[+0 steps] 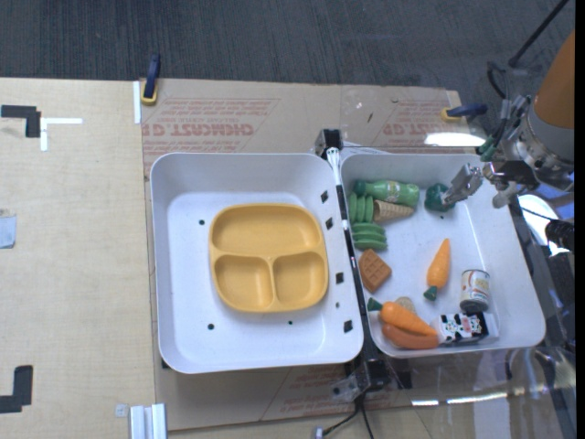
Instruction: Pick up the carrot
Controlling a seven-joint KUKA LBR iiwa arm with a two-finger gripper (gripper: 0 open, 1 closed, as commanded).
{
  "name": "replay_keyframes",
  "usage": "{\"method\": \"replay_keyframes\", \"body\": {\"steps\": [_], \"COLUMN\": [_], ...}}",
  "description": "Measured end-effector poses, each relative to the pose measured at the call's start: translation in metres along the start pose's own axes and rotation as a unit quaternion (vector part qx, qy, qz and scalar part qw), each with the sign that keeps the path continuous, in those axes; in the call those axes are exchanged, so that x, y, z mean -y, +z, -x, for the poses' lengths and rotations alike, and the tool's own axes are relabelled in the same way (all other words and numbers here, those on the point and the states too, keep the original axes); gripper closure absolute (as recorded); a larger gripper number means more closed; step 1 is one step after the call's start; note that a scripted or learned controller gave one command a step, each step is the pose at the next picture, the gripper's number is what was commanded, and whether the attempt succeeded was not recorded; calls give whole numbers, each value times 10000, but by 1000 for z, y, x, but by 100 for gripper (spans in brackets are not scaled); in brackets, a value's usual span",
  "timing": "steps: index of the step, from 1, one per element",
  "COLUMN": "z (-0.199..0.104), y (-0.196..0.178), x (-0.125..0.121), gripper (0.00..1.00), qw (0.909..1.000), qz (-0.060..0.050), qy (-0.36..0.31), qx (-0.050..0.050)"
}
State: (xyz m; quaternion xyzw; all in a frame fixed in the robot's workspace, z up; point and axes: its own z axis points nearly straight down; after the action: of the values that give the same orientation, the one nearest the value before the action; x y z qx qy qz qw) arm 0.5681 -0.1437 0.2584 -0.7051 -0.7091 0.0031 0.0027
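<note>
My gripper is hovering over the right bin's far edge, fingers spread, grasping nothing; carrot is lying apart.

light wood bench, flat cardboard sheet laid on top, two white bins sitting side by side on it, blue clamps at the back edge

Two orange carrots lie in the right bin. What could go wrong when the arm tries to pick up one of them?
1. The carrot in the middle lies slanted, so the gripper, now near the bin's far edge, might close across it badly and let it slip.
2. The other carrot rests against a sausage by the near wall of the right bin, so the fingers may catch both.
</note>
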Motion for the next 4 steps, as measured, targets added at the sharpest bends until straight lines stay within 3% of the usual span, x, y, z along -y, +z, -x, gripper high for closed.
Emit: {"method": "replay_keyframes", "body": {"steps": [1,2,3,4], "z": [-14,55,32,33], "y": [121,170,171,164], "x": [36,23,61,58], "gripper": [0,0,0,100], "qw": [9999,9742,9476,9479], "qz": [4,0,-11,-15], "qy": [-150,2258,3194,3186], "qx": [-11,-40,-30,-33]}}
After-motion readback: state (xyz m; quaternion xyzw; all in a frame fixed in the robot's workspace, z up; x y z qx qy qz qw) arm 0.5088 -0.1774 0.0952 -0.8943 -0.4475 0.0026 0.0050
